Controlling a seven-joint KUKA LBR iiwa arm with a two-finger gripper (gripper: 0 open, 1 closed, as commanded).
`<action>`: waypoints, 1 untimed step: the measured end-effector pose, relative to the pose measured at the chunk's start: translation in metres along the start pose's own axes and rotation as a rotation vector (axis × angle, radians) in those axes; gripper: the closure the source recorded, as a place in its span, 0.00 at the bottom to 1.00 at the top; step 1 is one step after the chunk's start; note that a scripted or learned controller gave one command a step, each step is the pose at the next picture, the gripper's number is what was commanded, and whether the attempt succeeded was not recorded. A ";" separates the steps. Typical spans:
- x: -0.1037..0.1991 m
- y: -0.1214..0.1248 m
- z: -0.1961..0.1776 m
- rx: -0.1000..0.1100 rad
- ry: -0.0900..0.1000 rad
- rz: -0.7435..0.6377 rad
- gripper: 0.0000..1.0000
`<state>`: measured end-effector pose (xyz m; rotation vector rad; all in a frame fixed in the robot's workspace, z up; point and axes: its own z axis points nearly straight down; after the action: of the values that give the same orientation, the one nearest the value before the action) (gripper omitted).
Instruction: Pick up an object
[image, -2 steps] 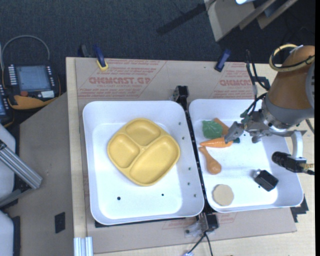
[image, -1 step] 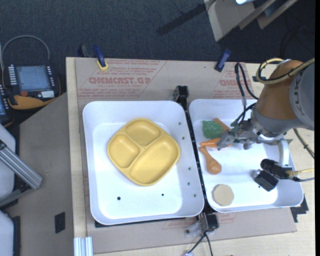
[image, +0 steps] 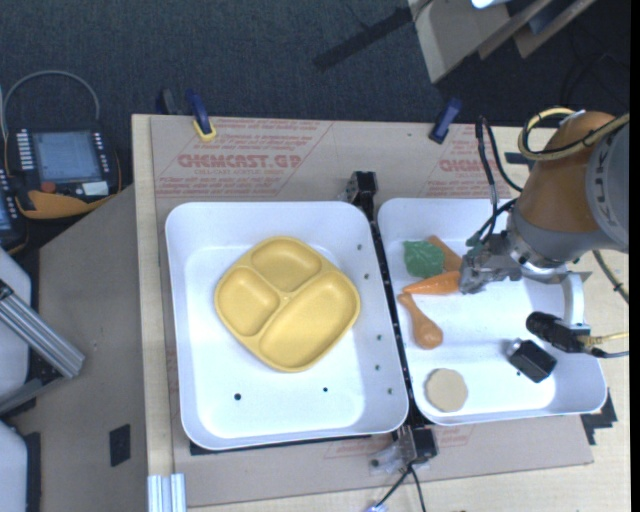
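In the right bin (image: 560, 385) lie a green leafy piece (image: 423, 258), an orange carrot (image: 432, 286), an orange drumstick-like piece (image: 421, 323) and a tan round cookie (image: 446, 389). My gripper (image: 474, 273) reaches in from the right and hangs low over the right end of the carrot, beside the green piece. Its fingertips are dark and hard to make out against the arm, and I cannot see anything lifted off the bin floor.
A yellow divided plate (image: 287, 301) lies in the left bin (image: 200, 400). The arm's orange and grey body (image: 570, 200) covers the right bin's far right corner. A black fitting (image: 532, 358) sticks out over the right bin's right side.
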<state>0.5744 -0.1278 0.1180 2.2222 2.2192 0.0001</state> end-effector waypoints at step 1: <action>0.001 0.001 -0.064 -0.006 -0.001 -0.002 1.00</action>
<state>0.5756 -0.1270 0.1822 2.2160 2.2181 0.0051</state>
